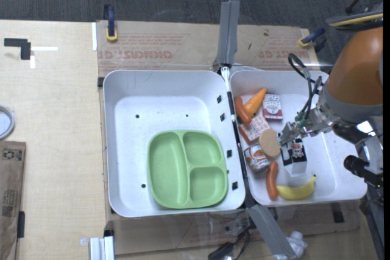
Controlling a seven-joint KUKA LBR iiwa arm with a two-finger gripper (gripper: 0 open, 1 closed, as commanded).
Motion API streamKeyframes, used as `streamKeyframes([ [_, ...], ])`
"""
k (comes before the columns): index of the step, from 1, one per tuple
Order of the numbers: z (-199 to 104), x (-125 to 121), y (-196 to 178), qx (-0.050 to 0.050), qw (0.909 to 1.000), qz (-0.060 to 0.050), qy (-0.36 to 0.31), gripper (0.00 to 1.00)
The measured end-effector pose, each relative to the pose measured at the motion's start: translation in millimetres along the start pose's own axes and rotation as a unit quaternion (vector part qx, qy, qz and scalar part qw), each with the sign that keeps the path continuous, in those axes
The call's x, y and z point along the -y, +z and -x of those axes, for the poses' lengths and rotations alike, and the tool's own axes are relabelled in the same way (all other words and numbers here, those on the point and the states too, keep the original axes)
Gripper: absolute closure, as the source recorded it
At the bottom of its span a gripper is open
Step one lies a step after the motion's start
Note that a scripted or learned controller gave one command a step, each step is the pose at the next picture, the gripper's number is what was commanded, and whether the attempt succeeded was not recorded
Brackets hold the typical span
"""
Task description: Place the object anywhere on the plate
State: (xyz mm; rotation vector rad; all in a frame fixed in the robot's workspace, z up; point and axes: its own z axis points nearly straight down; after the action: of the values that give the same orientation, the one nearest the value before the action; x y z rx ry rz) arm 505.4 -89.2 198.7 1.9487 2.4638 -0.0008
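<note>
The left bin carries the green plate, which has three compartments. The plate lies toward the bin's near wall and its right wall. Bare white floor runs along the far wall and the left wall.

The right bin carries all the loose items, crowded against its left wall. From far to near they are:
- a carrot beside a red-and-white packet
- a pink packet
- a tan round piece
- a can
- a red sausage
- a banana at the near wall

The right half of this bin's floor is bare.

The gripper stands over the right bin, just beside the tan round piece on its right. Contact cannot be told, nor how wide the gripper stands or whether it holds anything. The task's thing lies among these items, and the tan round piece is nearest the gripper.
</note>
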Motion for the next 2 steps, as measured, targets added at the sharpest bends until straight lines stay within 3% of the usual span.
streamKeyframes([
  [1, 0, 0, 0, 0.000, 1.0000, 0.000, 0.000, 0.00],
  [2, -23, 1, -110, 0.001, 1.0000, 0.000, 0.000, 0.00],
])
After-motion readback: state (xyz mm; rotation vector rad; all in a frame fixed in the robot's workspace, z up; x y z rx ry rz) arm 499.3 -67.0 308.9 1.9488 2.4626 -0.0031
